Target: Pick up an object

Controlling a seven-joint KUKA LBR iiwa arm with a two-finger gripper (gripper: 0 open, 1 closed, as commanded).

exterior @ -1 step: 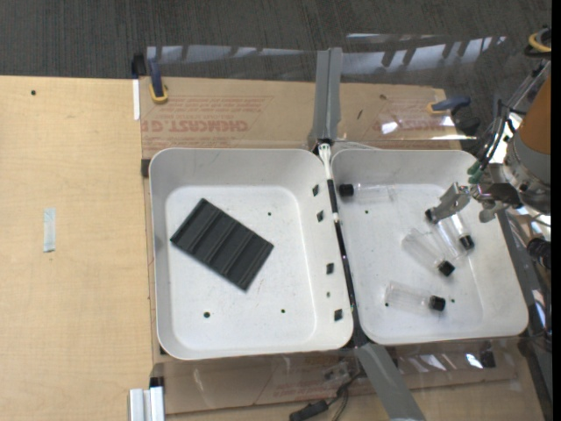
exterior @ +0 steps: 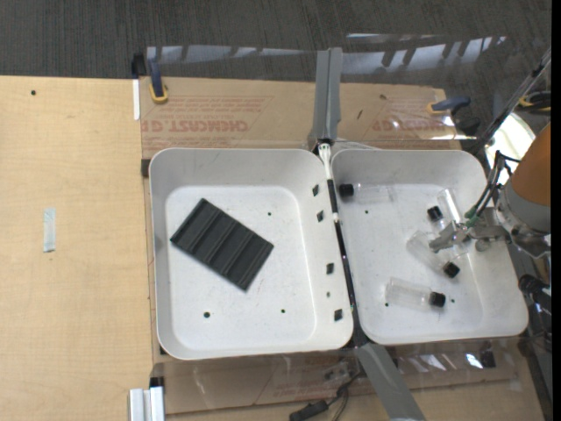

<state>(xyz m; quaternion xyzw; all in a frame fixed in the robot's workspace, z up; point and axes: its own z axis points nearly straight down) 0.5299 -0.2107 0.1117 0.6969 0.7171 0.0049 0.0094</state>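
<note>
You've got the gripper (exterior: 449, 239) low inside the right bin (exterior: 500, 327), in its right half, with the arm (exterior: 533, 182) coming in over the bin's right rim. Whether it's released or clenched can't be told: the tip is small and blurs into clear plastic clutter around it, so don't log a grasp. Pickable stuff in that bin is small clear vials with black caps. The upper vial (exterior: 443, 207) lies just above the gripper tip, tilted, with its cap toward the left. A loose black cap (exterior: 451, 270) or short capped piece sits just below the tip; touching or not, can't tell. The lower vial (exterior: 412, 295) lies on its side near the front of the bin, cap at its right end, well apart from the gripper. The far vial (exterior: 364, 191) sits near the bin's back left corner, its black cap on the left, close to the divider. Your left bin (exterior: 162, 235) holds one dark ribbed panel (exterior: 222, 244), flat on the floor, turned at a diagonal, left of centre, well apart from the arm. Both bins sit side by side on a cardboard sheet (exterior: 228, 117) over the bench (exterior: 70, 323).
</note>
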